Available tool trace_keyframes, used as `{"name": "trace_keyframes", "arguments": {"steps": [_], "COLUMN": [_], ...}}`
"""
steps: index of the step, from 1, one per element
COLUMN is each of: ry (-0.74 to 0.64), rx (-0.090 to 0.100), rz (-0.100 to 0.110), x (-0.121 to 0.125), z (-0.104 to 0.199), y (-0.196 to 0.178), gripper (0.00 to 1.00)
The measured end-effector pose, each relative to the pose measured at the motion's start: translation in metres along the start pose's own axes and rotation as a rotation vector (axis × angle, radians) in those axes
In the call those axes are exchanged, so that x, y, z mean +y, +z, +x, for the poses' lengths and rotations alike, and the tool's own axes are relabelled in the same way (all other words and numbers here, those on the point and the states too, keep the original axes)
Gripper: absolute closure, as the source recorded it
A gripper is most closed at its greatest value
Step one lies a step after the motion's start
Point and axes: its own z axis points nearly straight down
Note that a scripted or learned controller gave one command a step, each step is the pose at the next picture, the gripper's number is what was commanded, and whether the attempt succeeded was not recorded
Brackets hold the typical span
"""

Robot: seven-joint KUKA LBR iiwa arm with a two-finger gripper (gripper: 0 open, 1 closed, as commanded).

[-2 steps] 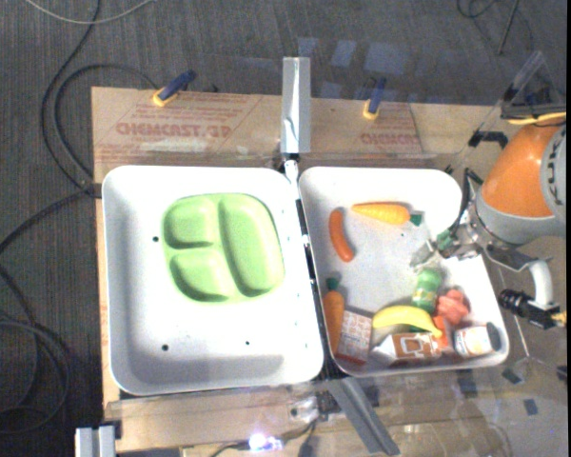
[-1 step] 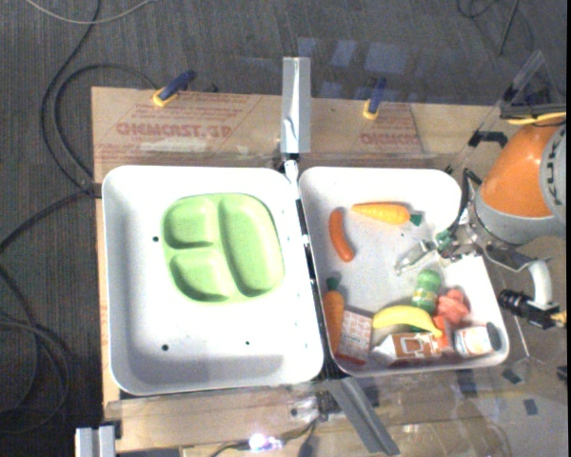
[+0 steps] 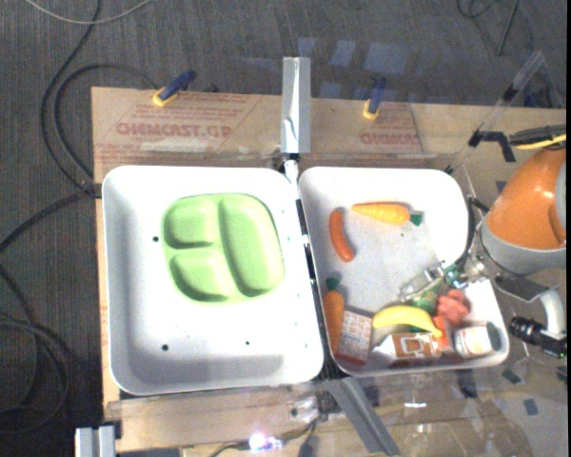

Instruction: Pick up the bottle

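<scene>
The bottle [image 3: 436,345] lies on its side along the front wall of the right bin [image 3: 381,255], its white cap [image 3: 477,339] pointing to the right corner. A yellow banana [image 3: 405,319] rests just behind it and partly over it. My gripper [image 3: 440,278] is low inside the right bin near the right wall, a little behind the banana and a red toy fruit [image 3: 451,305]. It stands behind the bottle and apart from it, with nothing seen in its grasp. The orange band of the arm [image 3: 528,208] is at the right edge.
The right bin also holds a carrot with a green top [image 3: 385,213], a red-orange sausage [image 3: 341,235], a second carrot [image 3: 334,314] by the left wall and a small printed packet [image 3: 355,331]. A green divided plate [image 3: 225,246] sits in the left bin [image 3: 133,331].
</scene>
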Motion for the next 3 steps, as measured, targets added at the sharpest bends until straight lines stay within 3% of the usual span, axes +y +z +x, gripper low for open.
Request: {"name": "trace_keyframes", "arguments": {"steps": [1, 2, 3], "ry": [0.002, 0.116, 0.214], "rx": [-0.003, 0.004, -0.002], "rz": [-0.005, 0.025, 0.027], "x": [0.002, 0.047, 0.138], "z": [-0.001, 0.057, 0.075], "y": [-0.009, -0.055, -0.13], "gripper": [1.0, 1.0, 1.0]}}
